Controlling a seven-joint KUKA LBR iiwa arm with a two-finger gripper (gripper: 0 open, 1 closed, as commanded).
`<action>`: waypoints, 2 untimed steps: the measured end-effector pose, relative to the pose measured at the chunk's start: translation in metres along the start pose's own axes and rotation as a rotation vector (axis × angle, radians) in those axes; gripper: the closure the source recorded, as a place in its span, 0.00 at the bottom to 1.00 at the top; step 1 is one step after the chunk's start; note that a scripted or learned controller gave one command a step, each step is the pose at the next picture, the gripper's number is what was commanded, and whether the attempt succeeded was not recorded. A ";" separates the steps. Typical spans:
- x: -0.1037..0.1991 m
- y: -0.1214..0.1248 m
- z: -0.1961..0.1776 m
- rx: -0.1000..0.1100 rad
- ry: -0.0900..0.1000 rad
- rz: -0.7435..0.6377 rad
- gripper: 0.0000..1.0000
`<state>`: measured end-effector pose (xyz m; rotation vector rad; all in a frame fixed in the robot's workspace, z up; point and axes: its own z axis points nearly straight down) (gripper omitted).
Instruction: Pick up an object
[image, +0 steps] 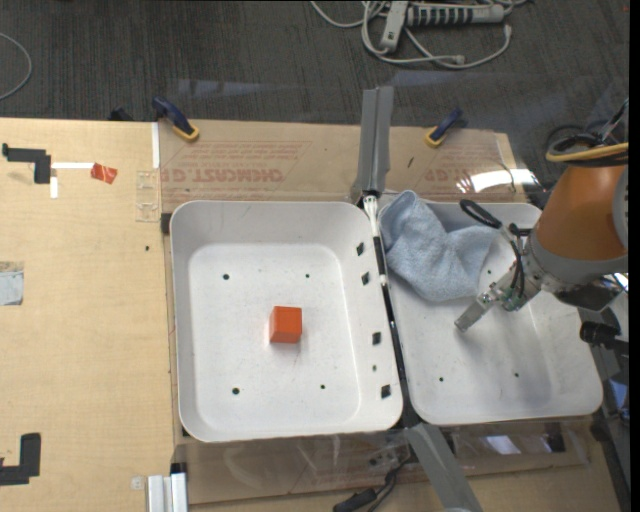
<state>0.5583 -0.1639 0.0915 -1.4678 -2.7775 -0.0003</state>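
Orange cube (286, 325) sits alone mid-left, while gripper (478, 312) hovers by grey cloth (432, 251), probably lining up; can't tell its state.

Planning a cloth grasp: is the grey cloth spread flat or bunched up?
Bunched up: the grey cloth lies in rumpled folds heaped in the right bin's far-left corner.

One fixed overhead camera, tilted down on the bench

It looks toward twelve o'clock from above, far enough to frame the left bin (200, 330) and right bin (520, 385) whole, floor cables at twelve, arm (585, 225) entering from three.
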 end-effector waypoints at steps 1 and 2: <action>-0.001 0.000 -0.010 -0.002 -0.002 0.004 1.00; -0.088 0.055 -0.077 -0.003 -0.005 -0.186 1.00</action>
